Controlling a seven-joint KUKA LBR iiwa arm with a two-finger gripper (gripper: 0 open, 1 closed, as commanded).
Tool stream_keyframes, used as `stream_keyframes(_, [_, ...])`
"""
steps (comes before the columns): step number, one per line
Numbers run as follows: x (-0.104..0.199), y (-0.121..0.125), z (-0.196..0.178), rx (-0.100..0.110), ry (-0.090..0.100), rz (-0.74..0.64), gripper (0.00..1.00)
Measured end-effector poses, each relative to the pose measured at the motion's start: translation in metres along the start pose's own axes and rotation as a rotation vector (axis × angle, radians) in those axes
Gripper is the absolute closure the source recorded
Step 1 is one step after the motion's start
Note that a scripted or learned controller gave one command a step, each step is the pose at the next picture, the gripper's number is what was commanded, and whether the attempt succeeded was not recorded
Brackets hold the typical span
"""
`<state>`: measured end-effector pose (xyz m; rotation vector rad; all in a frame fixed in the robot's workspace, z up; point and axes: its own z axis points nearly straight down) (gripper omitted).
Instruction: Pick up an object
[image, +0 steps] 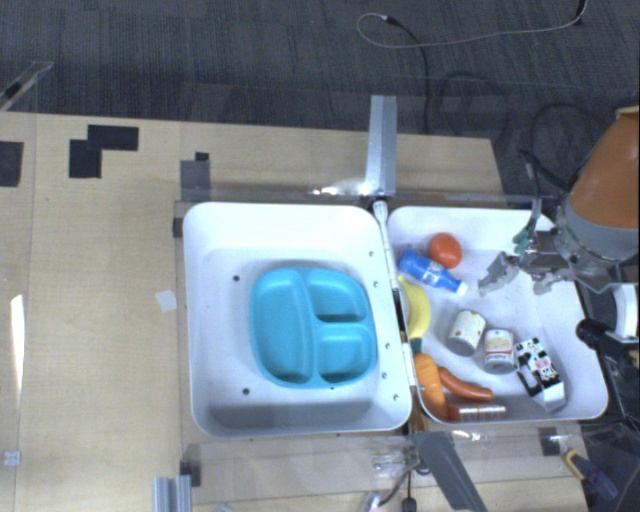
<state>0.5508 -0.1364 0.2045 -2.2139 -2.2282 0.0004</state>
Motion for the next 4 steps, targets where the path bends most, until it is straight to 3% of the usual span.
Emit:
stream_keyframes(1, [0.046, -0.018, 0.1, 0.0, 0.0, -0.125, 0.0])
stream_keyframes(2, [0.047, -0.015, 0.091, -0.003, 0.0, -0.126, 1.0])
stream_keyframes(3, [0.031, -0.062, 0.086, -0.001, 0.0, -0.111, 1.0])
stream_keyframes(4, [0.073, -0.061, -0.022, -0.005, -0.001, -0.132, 1.0])
